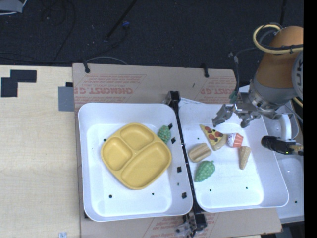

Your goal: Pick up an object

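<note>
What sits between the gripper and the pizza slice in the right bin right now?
Nothing visible. The gripper, fingers spread open, hangs over the right bin just above-right of the pizza slice, with bare white floor between them. The fries box touches the slice's right edge and could crowd a grasp.

Pale wooden benchtop at left, marked with black blocks and a grey square. Brown printed cardboard sheet under the bins. Dark carpeted floor beyond, strewn with loose cables.

Glossy white plastic bins, smooth yellow plastic divided plate, matt brown cardboard, pale wood bench
</note>
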{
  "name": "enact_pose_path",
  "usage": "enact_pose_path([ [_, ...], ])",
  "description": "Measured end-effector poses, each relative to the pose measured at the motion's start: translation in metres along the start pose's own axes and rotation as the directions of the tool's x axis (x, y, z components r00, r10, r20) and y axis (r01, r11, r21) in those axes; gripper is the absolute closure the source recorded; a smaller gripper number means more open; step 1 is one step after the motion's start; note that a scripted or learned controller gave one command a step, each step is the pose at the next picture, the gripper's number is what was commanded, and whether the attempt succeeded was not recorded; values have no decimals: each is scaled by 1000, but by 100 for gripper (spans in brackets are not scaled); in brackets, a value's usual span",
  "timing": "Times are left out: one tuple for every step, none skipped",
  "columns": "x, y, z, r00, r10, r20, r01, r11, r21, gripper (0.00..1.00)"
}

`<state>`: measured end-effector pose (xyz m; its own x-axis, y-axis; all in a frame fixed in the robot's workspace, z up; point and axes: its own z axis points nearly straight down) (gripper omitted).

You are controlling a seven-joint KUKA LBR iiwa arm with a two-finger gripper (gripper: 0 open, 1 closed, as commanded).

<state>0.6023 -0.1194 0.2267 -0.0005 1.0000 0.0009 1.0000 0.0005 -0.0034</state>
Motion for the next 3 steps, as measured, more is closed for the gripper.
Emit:
enact_pose_path([
  [2, 9, 58, 1000, 0, 0, 0, 1000, 4, 0],
  [1, 4, 102, 1000, 1, 0, -1, 1000, 4, 0],
  [-1, 6, 136, 1000, 2, 6, -2, 1000, -5, 0],
])
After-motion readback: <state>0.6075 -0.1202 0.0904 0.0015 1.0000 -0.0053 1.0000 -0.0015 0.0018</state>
